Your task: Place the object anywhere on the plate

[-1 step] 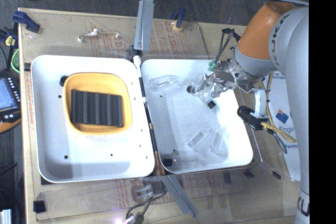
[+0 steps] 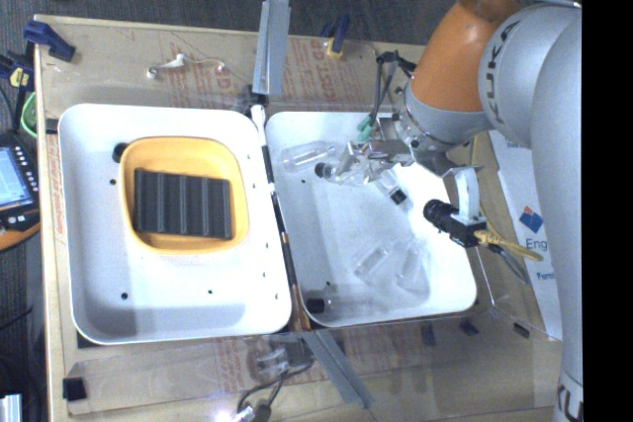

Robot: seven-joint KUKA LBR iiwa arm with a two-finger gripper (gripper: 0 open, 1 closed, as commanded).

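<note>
Near edge of the bench (image 2: pixel 148 376): bare wood with a small metal clamp fitting at the front; no task item here.

Right bin (image 2: pixel 336 242), near portion: several clear plastic pieces (image 2: pixel 391 264) lie on the white floor, hard to tell apart by outline; which of the clear items is the object to be moved cannot be determined.

Left bin (image 2: pixel 89 212): holds the plate (image 2: pixel 184 195), a yellow-rimmed rounded tray with a dark ribbed insert; it lies well apart from the gripper, to the left, across the wall where the two bins meet.

Right bin, far portion: the gripper (image 2: pixel 368 156) is low over a cluster of clear pieces (image 2: pixel 307 154) just to its left; the long axis of the nearest clear piece runs roughly left to right; whether the gripper is released or clenched cannot be told, and nothing is visibly grasped.

Governing relation: any carry must run leftward from the right bin to the plate.

Writing: "KUKA" runs down the arm (image 2: pixel 539 64) at lower right; a paper (image 2: pixel 529 232) beside the bin shows "Eng", remainder cut off.
</note>
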